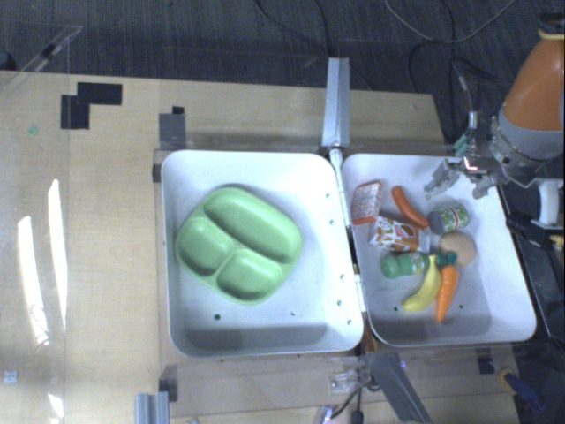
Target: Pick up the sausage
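The short orange-red toy sausage [408, 207] lies aslant in the upper middle of the right shallow white bin [512, 312], free of any grip, its upper end pointing toward the bin's far wall. Just to its left sits a small red-and-white packet [365, 202], and just below it a flat red, white and orange printed carton [393, 233] that touches or nearly touches its lower end. To its right stands a small can with a green label [448, 217], and below that a round beige ball-like toy [456, 249]. Lower still lie a green bottle on its side [404, 264], a yellow toy banana [425, 290] and an orange toy carrot [446, 291], crowded together. The silver two-finger gripper [462, 179] hangs over the bin's upper right corner, near the can and a little apart from the sausage; its fingers stand spread apart with nothing between them. Above it rises the grey wrist with the orange band [535, 82]. The left shallow white bin [190, 325] holds a light green plastic tray with three compartments [239, 242].
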{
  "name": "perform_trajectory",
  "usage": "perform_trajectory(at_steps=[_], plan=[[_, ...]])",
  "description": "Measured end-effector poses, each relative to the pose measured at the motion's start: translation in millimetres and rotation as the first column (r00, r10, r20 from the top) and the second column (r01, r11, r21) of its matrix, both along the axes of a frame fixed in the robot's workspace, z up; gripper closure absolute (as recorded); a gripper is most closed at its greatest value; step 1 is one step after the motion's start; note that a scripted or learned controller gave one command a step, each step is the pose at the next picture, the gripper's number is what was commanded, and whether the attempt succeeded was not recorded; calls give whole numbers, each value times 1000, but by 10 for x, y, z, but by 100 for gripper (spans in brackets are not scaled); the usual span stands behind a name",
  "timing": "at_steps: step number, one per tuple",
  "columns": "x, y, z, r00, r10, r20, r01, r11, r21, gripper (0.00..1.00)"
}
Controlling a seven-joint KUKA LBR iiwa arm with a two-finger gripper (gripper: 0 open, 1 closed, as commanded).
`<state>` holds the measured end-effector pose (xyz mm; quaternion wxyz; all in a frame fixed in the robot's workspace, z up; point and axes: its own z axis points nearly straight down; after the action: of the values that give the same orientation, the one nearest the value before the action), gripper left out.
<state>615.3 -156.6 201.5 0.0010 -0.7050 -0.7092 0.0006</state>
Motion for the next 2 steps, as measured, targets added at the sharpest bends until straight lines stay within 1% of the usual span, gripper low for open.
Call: perform_trajectory(at_steps=[1, 2], plan=[[195, 158, -1085, 982, 186, 4, -186, 982, 0, 0], [213, 165, -1002, 982, 188, 5, -188, 982, 0, 100]])
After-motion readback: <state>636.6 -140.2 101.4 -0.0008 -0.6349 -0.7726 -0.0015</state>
